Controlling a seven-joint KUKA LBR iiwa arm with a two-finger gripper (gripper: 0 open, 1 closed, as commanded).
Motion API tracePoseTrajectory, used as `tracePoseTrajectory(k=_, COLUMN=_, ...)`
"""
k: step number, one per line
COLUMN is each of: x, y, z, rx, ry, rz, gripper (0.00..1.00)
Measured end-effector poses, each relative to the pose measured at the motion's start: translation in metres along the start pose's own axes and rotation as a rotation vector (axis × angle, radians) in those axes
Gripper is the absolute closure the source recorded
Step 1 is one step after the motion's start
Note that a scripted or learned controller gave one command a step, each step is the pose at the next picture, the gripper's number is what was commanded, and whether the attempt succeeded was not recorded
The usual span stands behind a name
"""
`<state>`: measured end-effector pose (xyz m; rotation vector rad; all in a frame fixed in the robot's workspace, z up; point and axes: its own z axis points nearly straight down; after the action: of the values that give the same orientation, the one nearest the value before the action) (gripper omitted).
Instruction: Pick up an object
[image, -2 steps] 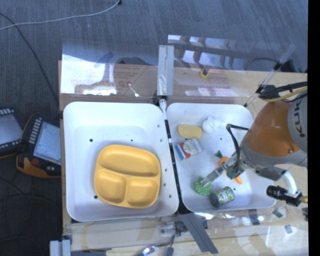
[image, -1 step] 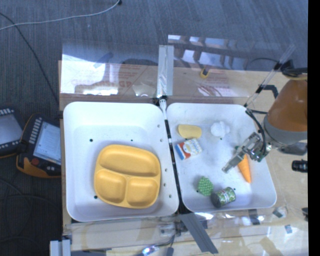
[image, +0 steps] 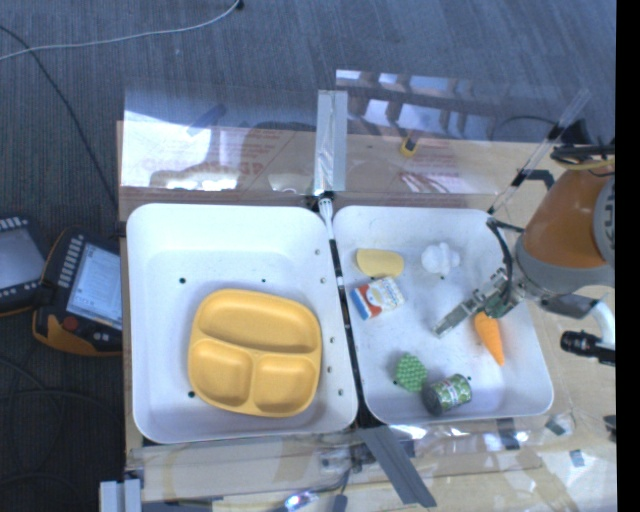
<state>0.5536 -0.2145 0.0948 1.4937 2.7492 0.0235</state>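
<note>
My hand (image: 470, 312) hangs low in the right bin (image: 520, 395), beside the toy carrot (image: 490, 336); can't tell its opening or any hold. I'd centre over the carrot before closing.

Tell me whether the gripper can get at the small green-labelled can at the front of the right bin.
Probably yes. The gripper sits beside the orange carrot, and the green-labelled can lies uncovered nearby, with a green knobbly object close on one side.
</note>
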Motion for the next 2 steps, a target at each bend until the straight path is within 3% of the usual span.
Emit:
tracePoseTrajectory(k=1, x=0.014, y=-0.013, z=-0.001, rx=-0.014, ry=-0.006, rz=0.275, gripper=0.00)
tracePoseTrajectory(k=2, x=0.030, y=-0.042, z=-0.002, rx=-0.011, ry=-0.009, rz=0.242, gripper=0.00)
